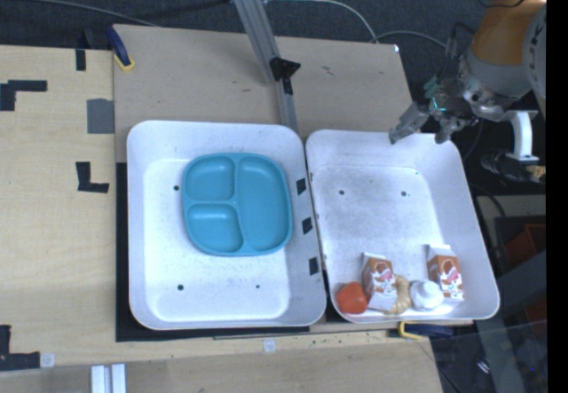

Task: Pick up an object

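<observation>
In the near right corner of the right bin [390, 192] lies a cluster of small things: a red ball [352, 298], a brown-and-white carton [379, 279], a tan piece [404, 295], a white round item [427, 294] and a second carton [446, 273]. My gripper [419, 132] hangs over the far rim of that bin, well away from the cluster. Its fingers are open and hold nothing. The orange-banded arm [506, 36] reaches in from the upper right.
A blue divided plate [237, 203] lies in the left bin [155, 231]. A grey metal post [257, 23] slants down to the gap between the bins at the far side. Cables run across the dark floor behind the bench.
</observation>
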`<control>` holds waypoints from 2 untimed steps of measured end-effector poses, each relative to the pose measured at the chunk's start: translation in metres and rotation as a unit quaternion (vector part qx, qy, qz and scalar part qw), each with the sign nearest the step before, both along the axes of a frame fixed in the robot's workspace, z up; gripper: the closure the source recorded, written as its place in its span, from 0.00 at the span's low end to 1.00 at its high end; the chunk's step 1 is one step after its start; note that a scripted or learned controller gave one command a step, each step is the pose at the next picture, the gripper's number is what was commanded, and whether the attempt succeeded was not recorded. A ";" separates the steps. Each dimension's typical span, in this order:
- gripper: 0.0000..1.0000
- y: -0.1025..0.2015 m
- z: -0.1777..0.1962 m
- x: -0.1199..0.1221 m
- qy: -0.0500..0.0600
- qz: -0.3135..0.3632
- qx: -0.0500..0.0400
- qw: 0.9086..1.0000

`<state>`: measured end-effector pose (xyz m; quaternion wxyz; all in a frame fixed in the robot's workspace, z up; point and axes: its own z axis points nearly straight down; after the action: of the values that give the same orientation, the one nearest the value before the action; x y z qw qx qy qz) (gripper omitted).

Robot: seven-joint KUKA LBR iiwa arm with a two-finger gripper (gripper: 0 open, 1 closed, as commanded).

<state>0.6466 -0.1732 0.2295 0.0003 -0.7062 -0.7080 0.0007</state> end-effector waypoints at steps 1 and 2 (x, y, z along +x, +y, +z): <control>0.00 0.000 0.000 0.000 0.000 0.000 0.000 1.000; 0.00 0.003 -0.065 -0.002 0.003 0.000 0.001 1.000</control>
<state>0.6446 -0.1705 0.1647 0.0030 -0.7065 -0.7077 0.0026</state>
